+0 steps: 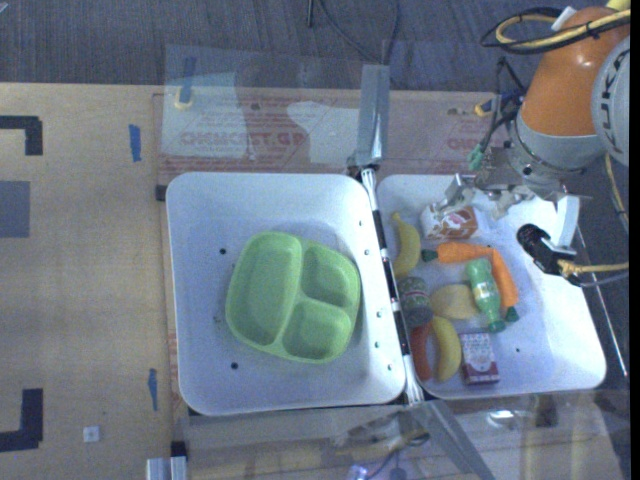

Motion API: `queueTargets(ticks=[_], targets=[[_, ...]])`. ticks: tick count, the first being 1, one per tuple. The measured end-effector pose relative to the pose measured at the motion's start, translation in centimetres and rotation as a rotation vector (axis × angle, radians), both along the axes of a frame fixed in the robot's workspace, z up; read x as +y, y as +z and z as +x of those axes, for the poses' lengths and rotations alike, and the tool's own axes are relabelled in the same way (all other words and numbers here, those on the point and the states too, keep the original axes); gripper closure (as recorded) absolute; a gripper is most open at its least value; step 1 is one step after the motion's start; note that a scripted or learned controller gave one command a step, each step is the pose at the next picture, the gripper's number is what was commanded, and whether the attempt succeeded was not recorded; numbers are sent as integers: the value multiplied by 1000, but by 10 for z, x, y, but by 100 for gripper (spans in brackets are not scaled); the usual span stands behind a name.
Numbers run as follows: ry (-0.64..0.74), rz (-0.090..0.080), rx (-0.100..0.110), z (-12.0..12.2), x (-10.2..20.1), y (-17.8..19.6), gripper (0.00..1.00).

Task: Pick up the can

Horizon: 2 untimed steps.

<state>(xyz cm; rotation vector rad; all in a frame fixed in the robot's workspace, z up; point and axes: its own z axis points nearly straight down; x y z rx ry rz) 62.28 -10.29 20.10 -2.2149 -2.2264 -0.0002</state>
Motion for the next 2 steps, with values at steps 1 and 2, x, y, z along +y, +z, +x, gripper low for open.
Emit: queueTargets(ticks=[1,2], targets=[[-195,-1,-8,-25,-55,-113,0],[-303,-19,71,28,-34,-114,0]])
